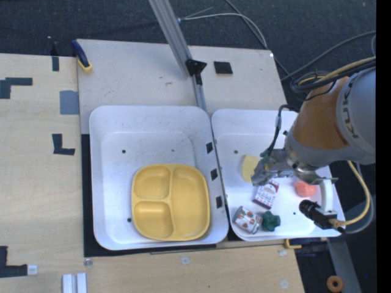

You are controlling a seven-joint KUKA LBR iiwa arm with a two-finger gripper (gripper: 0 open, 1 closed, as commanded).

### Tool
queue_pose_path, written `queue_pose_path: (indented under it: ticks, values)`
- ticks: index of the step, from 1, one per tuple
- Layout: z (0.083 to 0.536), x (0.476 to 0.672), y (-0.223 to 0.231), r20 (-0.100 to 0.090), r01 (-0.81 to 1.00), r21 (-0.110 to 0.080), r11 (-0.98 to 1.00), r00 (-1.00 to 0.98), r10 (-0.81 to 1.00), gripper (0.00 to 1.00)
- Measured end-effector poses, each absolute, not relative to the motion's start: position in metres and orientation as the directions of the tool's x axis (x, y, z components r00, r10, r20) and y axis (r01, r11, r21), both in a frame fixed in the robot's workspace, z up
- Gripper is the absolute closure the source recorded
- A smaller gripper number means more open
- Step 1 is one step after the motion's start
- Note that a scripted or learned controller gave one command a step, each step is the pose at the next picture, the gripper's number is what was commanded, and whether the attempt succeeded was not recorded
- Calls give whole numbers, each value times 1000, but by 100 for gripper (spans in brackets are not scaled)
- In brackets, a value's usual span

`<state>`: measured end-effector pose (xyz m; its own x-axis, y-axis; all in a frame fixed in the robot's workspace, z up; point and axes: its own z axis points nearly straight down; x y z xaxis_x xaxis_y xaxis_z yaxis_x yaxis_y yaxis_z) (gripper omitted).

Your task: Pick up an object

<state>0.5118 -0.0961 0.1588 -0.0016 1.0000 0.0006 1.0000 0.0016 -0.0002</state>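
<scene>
My gripper hangs low over the middle of the right bin, under the grey and orange arm. It sits between a yellow piece on its left and a small red and white packet just below it. Nothing shows between its fingers. A crumpled printed wrapper and a dark green object lie near the bin's front edge. An orange-pink object lies at the right, partly hidden by the arm.
The left bin holds a yellow divided plate at its front. A metal pole rises behind the bins. Black cables trail across the dark floor at the back right.
</scene>
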Motion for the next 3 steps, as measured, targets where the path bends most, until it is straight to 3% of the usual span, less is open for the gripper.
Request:
queue_pose_path:
  ticks: [1,3]
  values:
    - [205,512,-96,0,1000,1,1,-1,1000,100]
    - [216,534,18,1,1000,-1,8,-8,1000,100]
